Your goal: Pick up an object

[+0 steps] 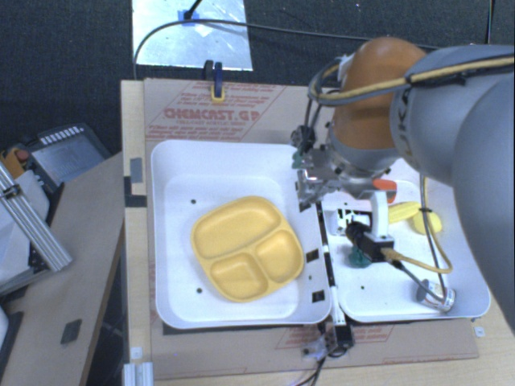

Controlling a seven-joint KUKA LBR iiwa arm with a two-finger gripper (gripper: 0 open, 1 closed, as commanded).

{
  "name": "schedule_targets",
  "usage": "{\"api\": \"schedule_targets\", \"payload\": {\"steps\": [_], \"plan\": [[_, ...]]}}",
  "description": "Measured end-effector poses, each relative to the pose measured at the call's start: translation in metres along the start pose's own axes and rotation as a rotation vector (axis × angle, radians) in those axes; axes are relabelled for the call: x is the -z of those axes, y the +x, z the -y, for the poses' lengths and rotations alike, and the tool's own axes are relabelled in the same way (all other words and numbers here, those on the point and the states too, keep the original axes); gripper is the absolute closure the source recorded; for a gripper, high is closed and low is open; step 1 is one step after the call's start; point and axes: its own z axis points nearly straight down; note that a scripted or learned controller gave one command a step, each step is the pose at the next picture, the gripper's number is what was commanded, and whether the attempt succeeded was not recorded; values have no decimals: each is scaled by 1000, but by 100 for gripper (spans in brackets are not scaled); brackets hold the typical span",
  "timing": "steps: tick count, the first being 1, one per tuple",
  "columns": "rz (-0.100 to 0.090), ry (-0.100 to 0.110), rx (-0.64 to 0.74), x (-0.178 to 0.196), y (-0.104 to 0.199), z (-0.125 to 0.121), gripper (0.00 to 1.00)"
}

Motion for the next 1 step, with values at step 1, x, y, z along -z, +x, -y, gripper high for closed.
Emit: {"api": "schedule_targets", "payload": {"steps": [1], "plan": [[-1, -3, -1, 5, 39, -15, 100]]}}
